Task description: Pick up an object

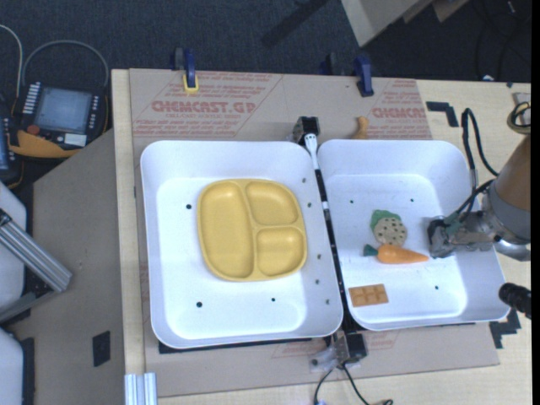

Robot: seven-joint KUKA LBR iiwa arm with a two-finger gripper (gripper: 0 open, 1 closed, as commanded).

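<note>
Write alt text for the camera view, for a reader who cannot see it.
The arm's claw sits low in the right white bin, just right of a toy carrot, with a green-and-tan toy and a flat orange waffle piece nearby. The left white bin holds a yellow divided plate.

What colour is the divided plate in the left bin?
Yellow, seen plainly in the camera view: the divided plate.

The arm (516, 194) is a rounded grey cylinder with a pale, glossy lower ring. Its hand (440, 236) looks dark and blocky, perhaps with greenish fittings, and black cables (469, 146) loop above.
</note>
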